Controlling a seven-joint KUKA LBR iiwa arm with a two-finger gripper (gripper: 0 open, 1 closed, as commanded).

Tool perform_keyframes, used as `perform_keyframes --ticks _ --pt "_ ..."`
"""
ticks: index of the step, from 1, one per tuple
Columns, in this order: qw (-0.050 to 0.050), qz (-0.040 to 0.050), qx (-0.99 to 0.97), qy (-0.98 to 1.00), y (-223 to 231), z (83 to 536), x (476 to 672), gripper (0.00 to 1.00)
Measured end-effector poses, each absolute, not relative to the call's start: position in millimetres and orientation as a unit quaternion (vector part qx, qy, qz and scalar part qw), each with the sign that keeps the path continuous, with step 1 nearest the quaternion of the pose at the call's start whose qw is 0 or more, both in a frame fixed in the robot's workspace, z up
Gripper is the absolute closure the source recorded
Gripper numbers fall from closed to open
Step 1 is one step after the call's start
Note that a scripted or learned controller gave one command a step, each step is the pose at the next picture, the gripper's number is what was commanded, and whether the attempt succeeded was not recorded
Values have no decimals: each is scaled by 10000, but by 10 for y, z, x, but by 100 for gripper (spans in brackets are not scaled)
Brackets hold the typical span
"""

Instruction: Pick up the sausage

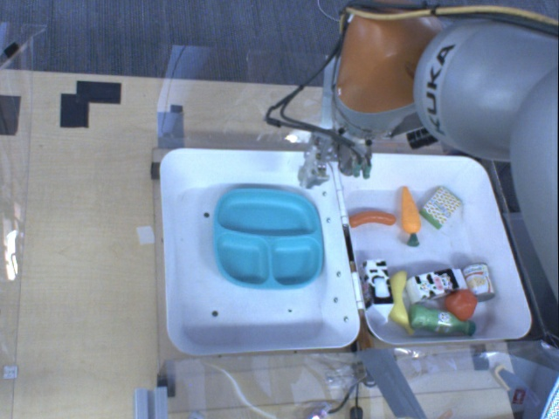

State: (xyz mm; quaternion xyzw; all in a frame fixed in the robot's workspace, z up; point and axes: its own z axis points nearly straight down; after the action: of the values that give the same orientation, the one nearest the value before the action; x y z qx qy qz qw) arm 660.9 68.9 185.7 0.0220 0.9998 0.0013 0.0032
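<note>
Orange-red and slightly curved, the sausage (372,219) lies flat on the floor of the right bin (502,234), near its left wall and just left of the carrot (409,214). It has bare floor on its near and far sides, which should leave room for a grasp from above. The gripper (336,166) hangs over the far end of the wall between the two bins, a little beyond the sausage and not touching it. How far the fingers are parted I cannot tell; nothing is visible between them. The left bin (183,234) holds a blue tray (266,236). Cartons, a can and other toy foods crowd the right bin's near end, well apart from the sausage.
</note>
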Motion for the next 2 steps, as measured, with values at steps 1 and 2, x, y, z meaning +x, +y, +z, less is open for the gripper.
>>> perform_keyframes --ticks 1,2 --pt "42 9 -539 9985 477 1872 6400 100" --pt "75 6 -1839 9829 572 2916 6705 100"
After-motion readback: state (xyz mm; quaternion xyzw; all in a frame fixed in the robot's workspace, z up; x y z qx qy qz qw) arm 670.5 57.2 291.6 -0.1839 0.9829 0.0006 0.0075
